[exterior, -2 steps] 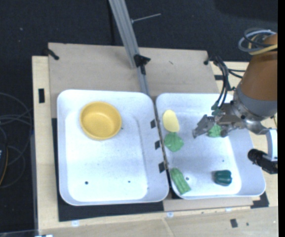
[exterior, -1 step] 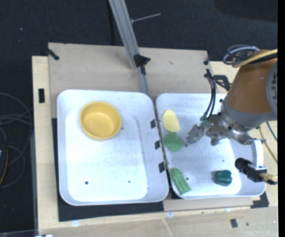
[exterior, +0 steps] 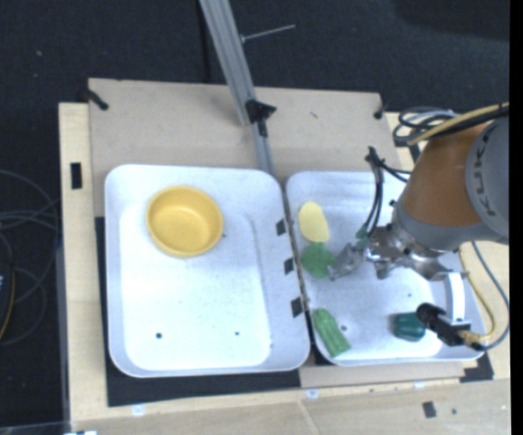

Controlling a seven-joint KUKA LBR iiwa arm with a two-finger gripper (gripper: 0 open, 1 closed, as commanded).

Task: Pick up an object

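My gripper (exterior: pixel 343 265) reaches into the right bin (exterior: pixel 370 352) from the right, low over its left half. Its tip is right next to a round green object (exterior: pixel 315 260), on that object's right side; whether they touch I cannot tell. A pale yellow object (exterior: pixel 313 221) lies just above the green one. A green block (exterior: pixel 331 332) lies near the bin's front left corner. A dark teal object (exterior: pixel 408 325) sits at the front right, below the arm's wrist.
The left bin (exterior: pixel 188 352) holds a yellow bowl (exterior: pixel 185 221) in its back left part. A grey metal pole (exterior: pixel 234 62) slants down to the gap between the bins. The grey and orange arm (exterior: pixel 447 193) covers the right bin's right side, with cables (exterior: pixel 465 320) hanging near the teal object.
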